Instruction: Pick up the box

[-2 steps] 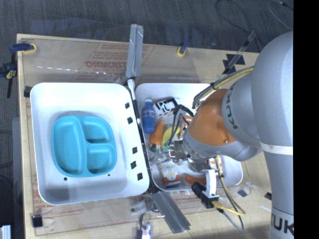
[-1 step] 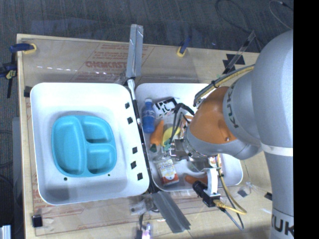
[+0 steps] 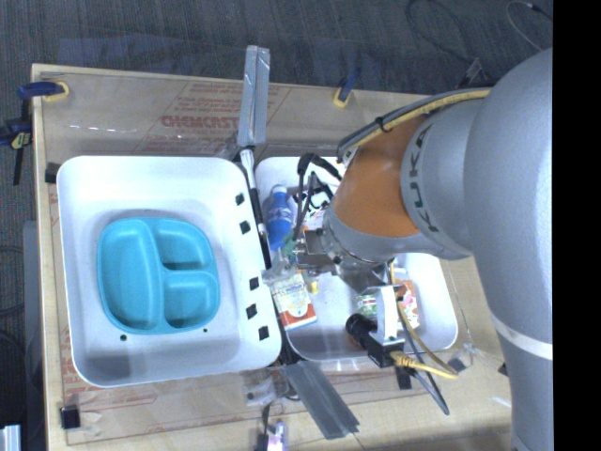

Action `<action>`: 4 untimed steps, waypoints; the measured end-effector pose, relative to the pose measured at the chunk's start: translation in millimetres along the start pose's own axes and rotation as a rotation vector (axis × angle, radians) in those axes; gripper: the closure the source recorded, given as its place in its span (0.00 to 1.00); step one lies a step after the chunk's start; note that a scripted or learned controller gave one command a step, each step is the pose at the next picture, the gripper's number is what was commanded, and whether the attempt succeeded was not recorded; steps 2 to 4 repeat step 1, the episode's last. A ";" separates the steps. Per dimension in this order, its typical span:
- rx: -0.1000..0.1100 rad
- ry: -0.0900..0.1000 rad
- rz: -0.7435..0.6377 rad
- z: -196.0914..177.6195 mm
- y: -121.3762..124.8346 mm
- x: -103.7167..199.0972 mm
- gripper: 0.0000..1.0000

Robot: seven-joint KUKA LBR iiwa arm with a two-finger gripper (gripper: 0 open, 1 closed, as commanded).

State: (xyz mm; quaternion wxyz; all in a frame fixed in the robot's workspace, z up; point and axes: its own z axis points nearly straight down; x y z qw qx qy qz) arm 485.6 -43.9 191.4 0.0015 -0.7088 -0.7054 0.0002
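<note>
Box: the box (image 3: 293, 303), a small orange-and-white carton, lies in the right bin (image 3: 329, 344), close to that bin's left wall and near its front corner.
Gripper: the gripper (image 3: 302, 256) sits low in the right bin, just behind the box and next to the bottle (image 3: 278, 212); the wrist hides it, so whether it is released or clenched cannot be told, and nothing is seen held in it.
Wrong target: the bottle lies along the same wall, just behind the box, so a close at this spot would likely catch the bottle, or the gap between the two.
Wall: the box lies so near the bin's wall that one side of the gripper may land on the rim or push the box into the corner rather than straddle it.
Slip: the box looks tilted and glossy, so a grip on a corner could let it twist out on the lift.
Other clutter: a packet (image 3: 407, 301) with red print lies further right in the same bin, partly covered by the arm and well apart from the box.
Left bin: the left bin (image 3: 141, 171) holds a blue divided tray (image 3: 160, 275), out of the way.
Bench: the bench (image 3: 141, 111) around the bins plays no part.
</note>
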 end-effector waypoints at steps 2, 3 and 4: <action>0.003 0.001 -0.006 -9.0 0.7 0.3 1.00; 0.003 0.001 -0.006 -9.0 0.7 0.3 1.00; 0.003 0.001 -0.006 -9.0 0.7 0.3 1.00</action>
